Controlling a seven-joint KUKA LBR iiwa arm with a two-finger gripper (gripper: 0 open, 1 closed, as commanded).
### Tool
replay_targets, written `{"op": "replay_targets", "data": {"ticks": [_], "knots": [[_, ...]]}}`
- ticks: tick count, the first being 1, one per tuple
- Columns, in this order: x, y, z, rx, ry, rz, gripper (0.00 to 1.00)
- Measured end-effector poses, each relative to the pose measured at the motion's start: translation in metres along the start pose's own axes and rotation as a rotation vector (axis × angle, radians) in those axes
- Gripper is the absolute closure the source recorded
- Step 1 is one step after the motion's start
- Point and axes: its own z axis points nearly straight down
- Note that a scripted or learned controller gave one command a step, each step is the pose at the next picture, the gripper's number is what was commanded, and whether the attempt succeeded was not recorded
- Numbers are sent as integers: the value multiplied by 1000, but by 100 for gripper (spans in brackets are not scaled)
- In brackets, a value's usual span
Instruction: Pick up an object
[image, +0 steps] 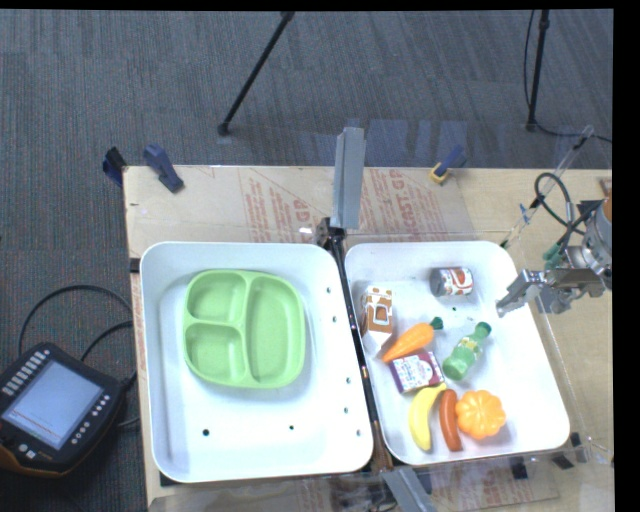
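The right bin (520, 395) holds several toy foods. A silver and red can (453, 281) lies near its back. A small brown carton (378, 310) stands at the left wall, with a carrot (410, 340) and a maroon packet (415, 371) below it. A green bottle (467, 351) lies in the middle. A banana (424, 415), a red sausage (450, 420) and an orange pumpkin (479, 414) sit at the front. My gripper (528, 291) hangs over the bin's right rim, right of the can and above the bottle, with nothing seen in it.
The left bin (170, 420) holds a green divided plate (245, 328). A grey upright post (348, 190) stands behind the gap between the bins. A teach pendant (50, 405) lies on the floor at the left. Clamps (162, 167) grip the bench's back edge.
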Motion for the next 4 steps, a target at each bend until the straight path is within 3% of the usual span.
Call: {"op": "replay_targets", "data": {"ticks": [1,2,3,4], "knots": [[15,76,90,-2,-1,-199,0],[81,67,174,0,0,-374,0],[112,31,174,0,0,-383,0],[110,31,164,-1,1,-375,100]]}}
